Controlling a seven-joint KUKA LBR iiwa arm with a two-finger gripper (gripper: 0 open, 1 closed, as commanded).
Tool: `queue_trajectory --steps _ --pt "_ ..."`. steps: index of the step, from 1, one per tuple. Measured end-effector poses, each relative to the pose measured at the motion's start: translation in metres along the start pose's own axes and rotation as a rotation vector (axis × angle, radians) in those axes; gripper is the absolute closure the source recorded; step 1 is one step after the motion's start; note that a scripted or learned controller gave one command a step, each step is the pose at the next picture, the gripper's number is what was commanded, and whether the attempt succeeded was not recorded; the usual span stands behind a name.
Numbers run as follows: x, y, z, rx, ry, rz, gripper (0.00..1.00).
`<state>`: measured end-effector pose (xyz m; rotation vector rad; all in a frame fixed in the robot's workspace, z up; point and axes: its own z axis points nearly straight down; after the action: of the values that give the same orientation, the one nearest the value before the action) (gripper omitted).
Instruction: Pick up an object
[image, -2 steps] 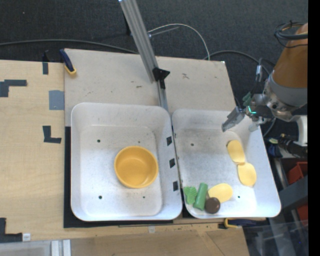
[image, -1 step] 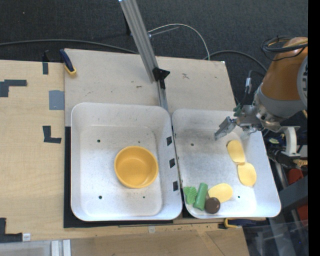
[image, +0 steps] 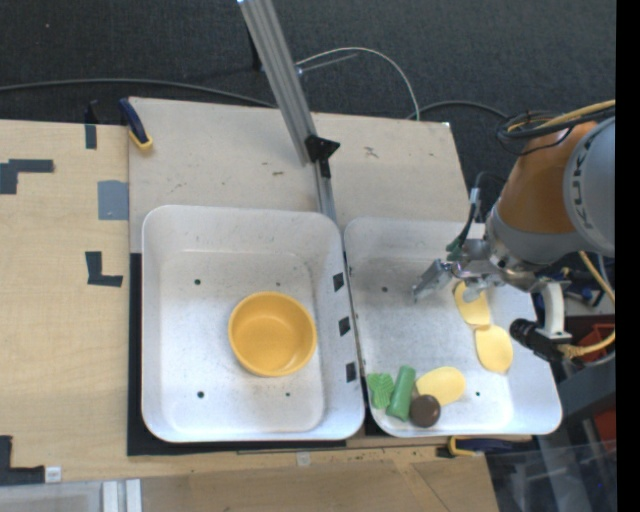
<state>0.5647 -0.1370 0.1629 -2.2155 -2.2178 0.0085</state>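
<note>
Camera view, pale wooden bench (image: 60, 280), two white bins (image: 160, 300), dark carpet (image: 100, 40)

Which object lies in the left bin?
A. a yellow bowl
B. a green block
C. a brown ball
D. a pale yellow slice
A: the yellow bowl sits alone on the floor of the left bin, while the green, brown and pale yellow items lie in the right bin.
</note>
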Motion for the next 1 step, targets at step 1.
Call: queue_trajectory --steps 1 --pt "0.0064 -0.0103 0.0552 0.000 0.000 0.000 0.00"
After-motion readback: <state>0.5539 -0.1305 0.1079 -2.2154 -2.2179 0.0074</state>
